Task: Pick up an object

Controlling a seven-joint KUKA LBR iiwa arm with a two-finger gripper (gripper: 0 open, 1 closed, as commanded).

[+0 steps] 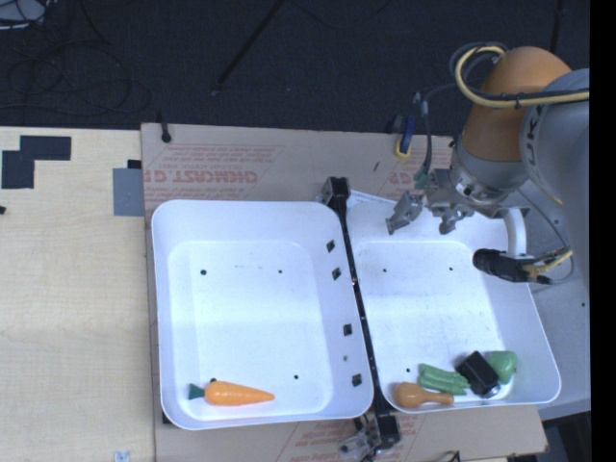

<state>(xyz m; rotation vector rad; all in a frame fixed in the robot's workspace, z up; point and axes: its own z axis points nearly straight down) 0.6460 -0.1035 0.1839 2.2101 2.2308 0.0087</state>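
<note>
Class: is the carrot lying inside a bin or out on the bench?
Inside: the carrot lies flat on the left bin's floor, near its front edge.

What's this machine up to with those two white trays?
A robot arm reaches in from the right, its gripper hanging open over the far edge of the right tray, holding nothing. A heap of small things lies in that tray's near corner: a green piece, a black block and an orange-tan piece. A toy carrot lies in the left tray. Nothing has been picked up yet.
</note>
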